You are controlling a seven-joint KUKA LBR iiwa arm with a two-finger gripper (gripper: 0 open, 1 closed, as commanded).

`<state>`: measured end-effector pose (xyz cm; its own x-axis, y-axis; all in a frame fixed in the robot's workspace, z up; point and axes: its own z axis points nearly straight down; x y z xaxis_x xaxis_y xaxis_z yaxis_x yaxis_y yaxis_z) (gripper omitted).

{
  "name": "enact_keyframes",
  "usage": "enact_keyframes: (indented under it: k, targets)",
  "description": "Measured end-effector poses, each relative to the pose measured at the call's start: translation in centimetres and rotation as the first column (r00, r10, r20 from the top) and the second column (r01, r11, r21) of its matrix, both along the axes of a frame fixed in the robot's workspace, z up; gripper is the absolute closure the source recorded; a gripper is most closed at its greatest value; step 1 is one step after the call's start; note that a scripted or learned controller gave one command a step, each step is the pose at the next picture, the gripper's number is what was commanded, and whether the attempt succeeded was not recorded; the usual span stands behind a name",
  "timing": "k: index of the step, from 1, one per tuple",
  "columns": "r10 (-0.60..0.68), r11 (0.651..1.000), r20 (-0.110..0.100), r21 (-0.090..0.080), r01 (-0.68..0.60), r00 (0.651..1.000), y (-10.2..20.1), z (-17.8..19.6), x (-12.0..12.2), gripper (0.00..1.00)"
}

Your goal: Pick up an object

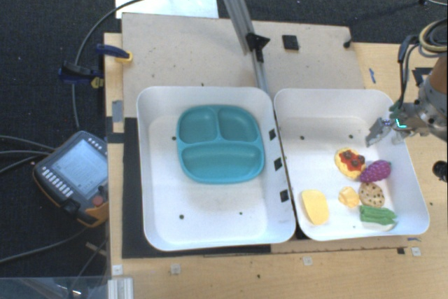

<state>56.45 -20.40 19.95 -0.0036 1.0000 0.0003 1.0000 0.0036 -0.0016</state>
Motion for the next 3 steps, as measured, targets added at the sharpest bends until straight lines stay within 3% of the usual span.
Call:
enact_keyframes:
  k: [1,3]
  targets:
    - [0.001,1.0,0.003,-0.001,-0.001,1.0,0.0,0.1,0.1,0.0]
    - [-0.001,1.0,0.0,-0.001,0.001,1.0,0.2,-9.4,1.0,0.0]
